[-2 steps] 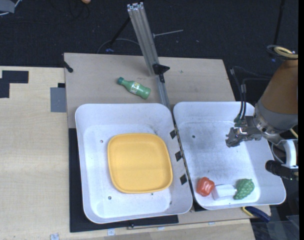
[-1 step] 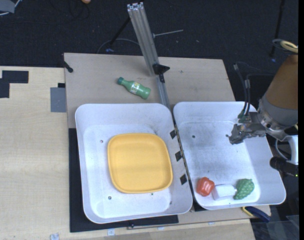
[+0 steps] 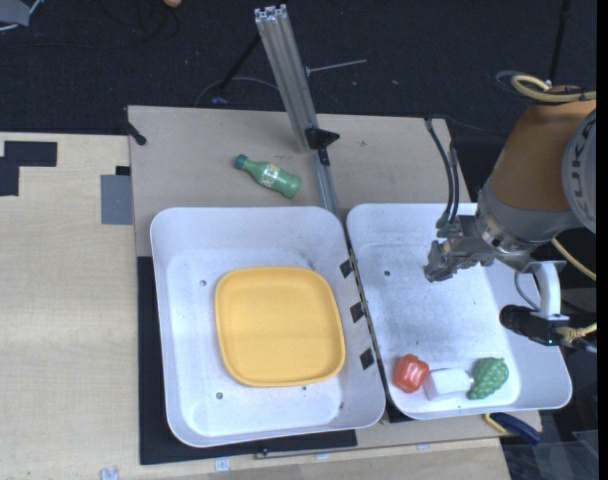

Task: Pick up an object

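In the right bin (image 3: 404, 308), three small objects lie along the near edge: a red pepper-like piece (image 3: 410, 372), a white block (image 3: 448, 383) and a green broccoli-like piece (image 3: 489, 378). A yellow square plate (image 3: 279, 324) lies flat in the left bin (image 3: 184, 258). My gripper (image 3: 440, 267) hangs over the upper middle of the right bin, well above and behind the three small objects. Nothing shows between its dark fingers, and their spacing is too unclear to read.
A green bottle (image 3: 269, 175) lies on its side on the bench behind the left bin. A slanted aluminium rail (image 3: 294, 63) rises from the bench near the bins' back junction. Black clips (image 3: 356, 311) sit along the divide between bins. Cables trail by the arm at right.
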### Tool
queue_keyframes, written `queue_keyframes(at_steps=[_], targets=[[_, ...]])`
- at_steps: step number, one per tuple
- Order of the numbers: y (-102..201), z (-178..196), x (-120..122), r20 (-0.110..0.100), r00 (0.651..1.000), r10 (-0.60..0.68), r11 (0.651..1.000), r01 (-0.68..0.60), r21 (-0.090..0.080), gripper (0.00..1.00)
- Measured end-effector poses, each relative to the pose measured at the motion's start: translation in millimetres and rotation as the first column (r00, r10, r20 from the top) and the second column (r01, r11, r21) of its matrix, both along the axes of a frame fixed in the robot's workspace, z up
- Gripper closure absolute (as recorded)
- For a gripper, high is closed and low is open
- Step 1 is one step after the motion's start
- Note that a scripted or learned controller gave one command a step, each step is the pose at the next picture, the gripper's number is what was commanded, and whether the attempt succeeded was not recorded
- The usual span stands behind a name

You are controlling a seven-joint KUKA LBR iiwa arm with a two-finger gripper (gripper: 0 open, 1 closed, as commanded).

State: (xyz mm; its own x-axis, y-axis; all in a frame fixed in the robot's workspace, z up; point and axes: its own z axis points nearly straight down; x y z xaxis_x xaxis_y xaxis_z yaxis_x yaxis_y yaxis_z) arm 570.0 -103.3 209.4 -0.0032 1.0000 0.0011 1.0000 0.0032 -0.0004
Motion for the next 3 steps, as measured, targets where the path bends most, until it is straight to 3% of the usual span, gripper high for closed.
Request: queue_keyframes(at_steps=[3], targets=[[152.7, 10.9, 6.4, 0.001, 1.000, 0.000, 1.000, 0.000, 0.000, 1.00]])
